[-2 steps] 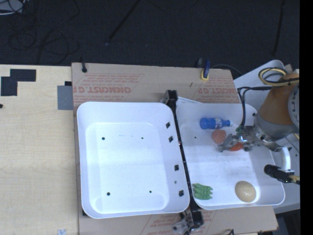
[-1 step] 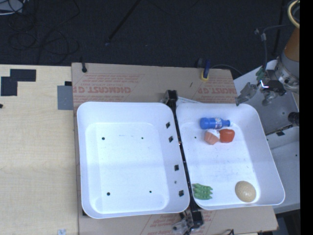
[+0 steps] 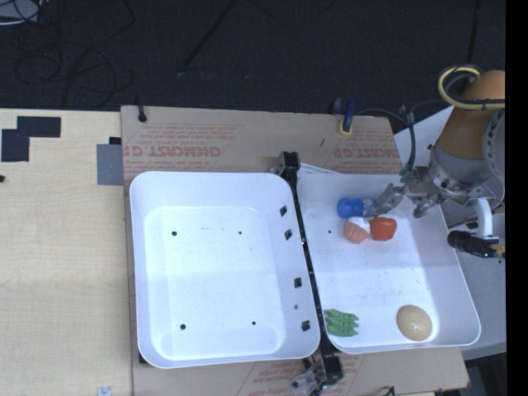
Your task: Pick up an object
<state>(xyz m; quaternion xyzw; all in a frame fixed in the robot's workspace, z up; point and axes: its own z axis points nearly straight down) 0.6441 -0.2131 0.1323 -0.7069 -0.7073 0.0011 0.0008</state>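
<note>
- Over the right bin (image 3: 445, 304), the arm (image 3: 466, 130) reaches in from the right edge, its gripper (image 3: 381, 207) low above a tight cluster at the back of the bin.
- That cluster is three things packed together: a blue piece (image 3: 349, 208), a pink-orange piece (image 3: 356, 232) touching it from below, and a red-orange piece (image 3: 384, 228) just beside that.
- The fingers look parted, one prong angling towards the blue piece and the red one, but the metalwork blurs there, so call it probably spread. Nothing sits between them that I can make out.
- To do this well, I'd pick one target. The red-orange piece is nearest the fingertips and has free space on its right side.
- Straddle it cleanly, one finger in the gap beside the pink-orange neighbour, or the squeeze will likely shove the pile apart instead of catching anything.
- Go down fully before closing; a shallow pinch on a rounded thing tends to squirt it out.
- Easier pickings lie at the front of the bin: a tan egg-shaped thing (image 3: 414, 322) and a green bundle (image 3: 341, 322), each alone and well apart from the cluster.
- The left bin (image 3: 140, 221) offers no targets.
</note>
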